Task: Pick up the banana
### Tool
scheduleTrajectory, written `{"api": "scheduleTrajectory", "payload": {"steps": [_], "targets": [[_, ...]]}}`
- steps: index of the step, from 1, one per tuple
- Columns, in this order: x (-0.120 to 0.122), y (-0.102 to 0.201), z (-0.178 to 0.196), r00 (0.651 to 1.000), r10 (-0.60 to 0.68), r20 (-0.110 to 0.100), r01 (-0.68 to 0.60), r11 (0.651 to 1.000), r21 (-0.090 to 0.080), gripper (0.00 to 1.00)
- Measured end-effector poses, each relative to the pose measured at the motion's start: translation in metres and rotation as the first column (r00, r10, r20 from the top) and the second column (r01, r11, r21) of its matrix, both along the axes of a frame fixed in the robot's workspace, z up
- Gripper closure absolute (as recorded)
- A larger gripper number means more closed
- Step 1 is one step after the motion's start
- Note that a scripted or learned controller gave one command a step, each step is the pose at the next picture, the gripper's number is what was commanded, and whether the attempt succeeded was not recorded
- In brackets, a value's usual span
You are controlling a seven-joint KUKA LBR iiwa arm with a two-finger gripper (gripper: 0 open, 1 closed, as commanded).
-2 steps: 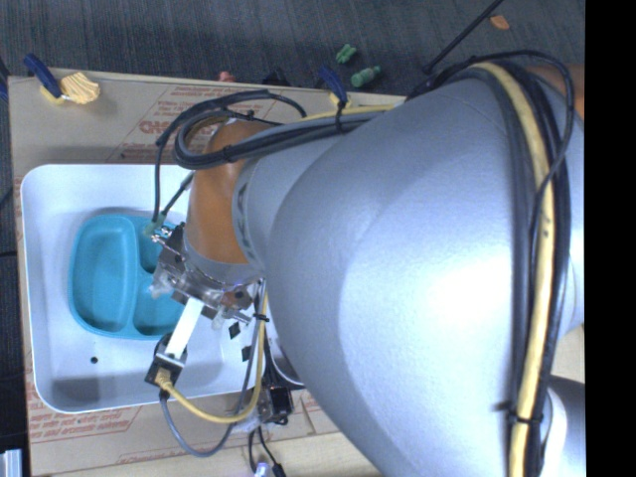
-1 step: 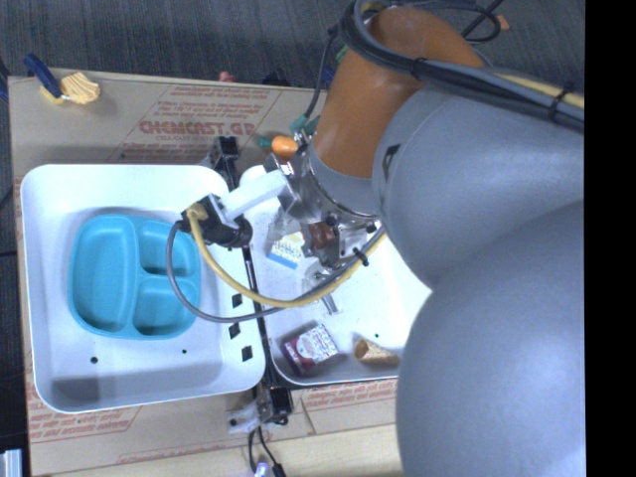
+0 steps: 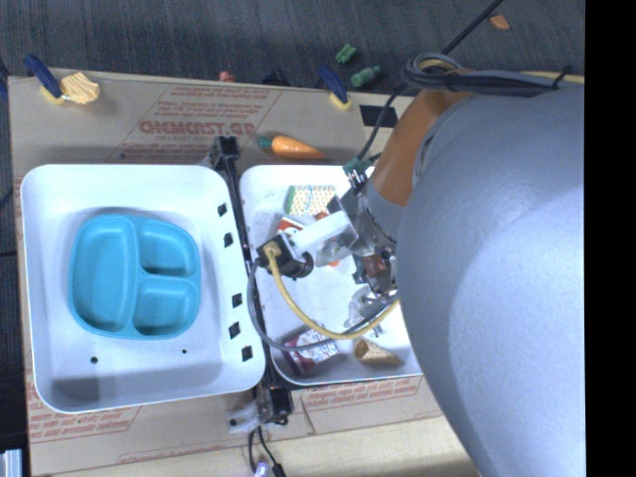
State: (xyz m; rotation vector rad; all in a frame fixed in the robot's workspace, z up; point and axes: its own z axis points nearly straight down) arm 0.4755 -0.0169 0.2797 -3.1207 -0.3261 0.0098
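Arm (image 3: 497, 266) low over the right bin (image 3: 260, 192), banana not made out.
The big grey arm, nearest the camera, covers much of that bin. Its gripper (image 3: 372, 272) hangs wrist-down among clutter above a dark packet (image 3: 310, 350), and whether it is spread or closed cannot be told. The banana likely lies beneath it, hidden. Judged as a toy, it should be light, smooth and curved, best pinched across its middle. Farther off, a carrot (image 3: 294, 148) lies on the bench.

The grey arm (image 3: 497, 266), with its orange band (image 3: 407, 147) seen above the wrist, is extended in from the right and bent downward, the gripper (image 3: 373, 291) being held low beneath the wrist.
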Motion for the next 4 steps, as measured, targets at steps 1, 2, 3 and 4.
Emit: {"api": "scheduleTrajectory", "payload": {"steps": [1, 2, 3, 4], "targets": [[0.0, 0.021, -0.089, 0.949, 0.316, 0.0, -0.316, 0.949, 0.003, 0.0], [-0.001, 0.022, -0.079, 0.946, 0.324, -0.004, -0.324, 0.946, 0.009, 1.0], [0.0, 0.089, -0.089, 0.976, 0.218, 0.0, -0.218, 0.976, 0.001, 1.0], [0.0, 0.156, -0.051, 0.967, 0.256, 0.001, -0.256, 0.967, 0.001, 1.0]]}}
